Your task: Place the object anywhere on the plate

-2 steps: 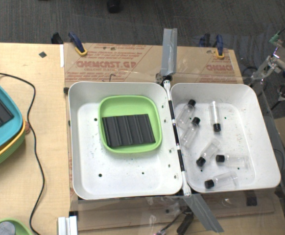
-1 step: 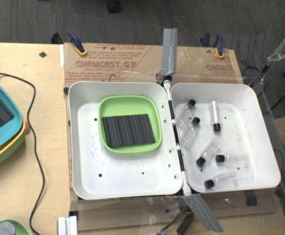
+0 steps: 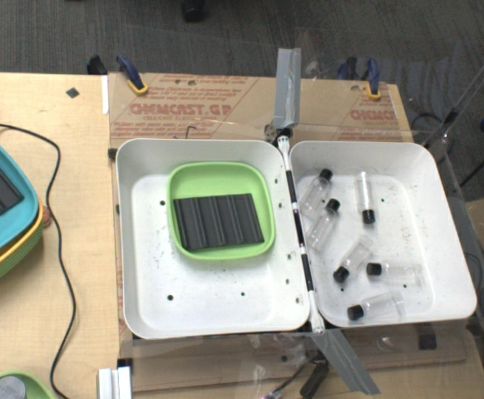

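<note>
- Overhead, a green plate (image 3: 221,191) carrying a dark ribbed mat (image 3: 219,221) sits in the left white bin (image 3: 142,289).
- Clear vials with black caps (image 3: 364,194) lie scattered in the right bin (image 3: 442,223), apart from the plate.

Matt green plastic plate (image 3: 261,191), clear plastic vials (image 3: 363,196), glossy white bins (image 3: 142,293)

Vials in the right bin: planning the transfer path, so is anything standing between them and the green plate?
Just the two bins' adjoining walls, which run between the clear vials in the right bin and the green plate in the left bin. A dark ridged pad already covers the plate's middle.
</note>
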Action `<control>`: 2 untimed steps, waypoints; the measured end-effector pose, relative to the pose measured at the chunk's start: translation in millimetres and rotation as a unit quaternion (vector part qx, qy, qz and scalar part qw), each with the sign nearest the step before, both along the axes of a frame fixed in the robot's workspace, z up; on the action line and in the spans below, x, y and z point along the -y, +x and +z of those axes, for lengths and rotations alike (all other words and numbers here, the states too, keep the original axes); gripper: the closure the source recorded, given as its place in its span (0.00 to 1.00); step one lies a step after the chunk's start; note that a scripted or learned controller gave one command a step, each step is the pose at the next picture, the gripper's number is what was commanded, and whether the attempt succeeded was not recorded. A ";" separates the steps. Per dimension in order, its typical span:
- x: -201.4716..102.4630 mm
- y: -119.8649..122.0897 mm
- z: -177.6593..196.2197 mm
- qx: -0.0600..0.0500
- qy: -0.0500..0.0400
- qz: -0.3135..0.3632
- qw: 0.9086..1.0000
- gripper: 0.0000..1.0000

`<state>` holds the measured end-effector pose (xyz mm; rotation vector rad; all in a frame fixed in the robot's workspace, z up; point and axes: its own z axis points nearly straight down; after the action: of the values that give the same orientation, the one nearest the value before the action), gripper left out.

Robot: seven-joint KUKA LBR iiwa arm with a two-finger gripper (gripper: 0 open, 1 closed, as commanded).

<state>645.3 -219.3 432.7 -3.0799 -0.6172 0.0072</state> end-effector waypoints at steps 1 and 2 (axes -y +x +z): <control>2.4 5.9 6.7 0.000 0.000 -0.092 0.996 0.00; 2.0 5.7 5.4 -0.001 0.000 -0.095 0.996 0.00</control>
<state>651.0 -221.2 438.1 -3.1232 -0.3228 0.0115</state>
